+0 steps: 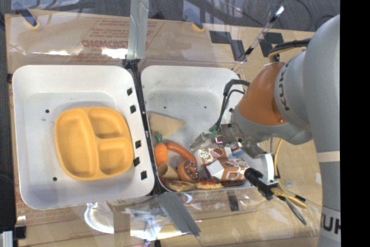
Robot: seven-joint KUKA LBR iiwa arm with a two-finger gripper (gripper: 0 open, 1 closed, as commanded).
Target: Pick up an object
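Hand (215, 142) low over toy food (191, 168) crowding right bin (185, 81) near edge

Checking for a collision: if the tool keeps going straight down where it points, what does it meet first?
Probably the patterned box in the right bin, directly beneath the tool; depth is unclear.

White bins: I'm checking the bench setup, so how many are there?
2. The left bin holds a yellow divided tray; the right bin holds a pile of toy food.

Matt yellow plastic tray (92, 143), smooth white plastic bins (34, 89), glossy orange carrot (161, 154), brown cardboard bench (104, 37)
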